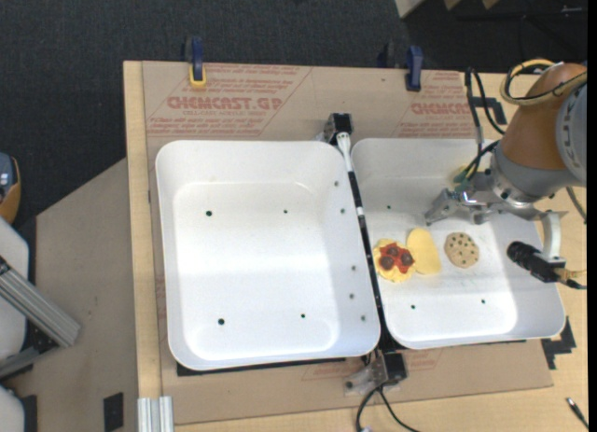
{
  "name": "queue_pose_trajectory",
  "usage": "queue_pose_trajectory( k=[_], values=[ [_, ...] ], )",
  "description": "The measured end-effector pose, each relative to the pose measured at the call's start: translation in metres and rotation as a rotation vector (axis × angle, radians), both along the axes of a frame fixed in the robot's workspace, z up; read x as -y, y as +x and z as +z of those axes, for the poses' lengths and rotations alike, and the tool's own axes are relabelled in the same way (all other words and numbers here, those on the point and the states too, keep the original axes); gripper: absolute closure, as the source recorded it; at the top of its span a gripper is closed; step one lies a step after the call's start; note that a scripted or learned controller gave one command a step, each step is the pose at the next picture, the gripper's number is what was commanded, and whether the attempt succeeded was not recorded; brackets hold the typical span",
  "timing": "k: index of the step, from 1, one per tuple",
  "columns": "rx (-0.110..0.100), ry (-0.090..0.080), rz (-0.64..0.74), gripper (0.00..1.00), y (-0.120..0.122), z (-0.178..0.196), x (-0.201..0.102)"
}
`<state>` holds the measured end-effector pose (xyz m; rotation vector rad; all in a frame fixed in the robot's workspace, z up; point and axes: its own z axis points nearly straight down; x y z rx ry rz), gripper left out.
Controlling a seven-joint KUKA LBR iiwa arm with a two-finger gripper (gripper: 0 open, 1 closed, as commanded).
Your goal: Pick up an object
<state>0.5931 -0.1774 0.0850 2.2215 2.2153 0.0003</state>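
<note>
The tool [464,204] is hovering with fingers spread, gripping nothing, at twelve o'clock from the cookie [461,249] in the right bin [448,327], likely lining up; a yellow pastry with red filling [406,256] is lying at the cookie's nine o'clock.

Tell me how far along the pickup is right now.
Done so far: the arm has reached over the right bin, with the gripper above the bin floor. In hand: nothing that I can see; the cookie, the yellow piece and the red and yellow item all lie on the bin floor, apart from the gripper. Left: lower onto one, grasp and lift it.
</note>
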Motion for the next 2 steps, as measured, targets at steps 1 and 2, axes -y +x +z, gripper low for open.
queue_pose_trajectory(
  k=[1, 2],
  values=[
    [-0.007, 0.015, 0.002, 0.00, 0.014, 0.000, 0.044],
    [-0.004, 0.011, 0.007, 0.00, 0.056, 0.003, 0.042]
  ],
)
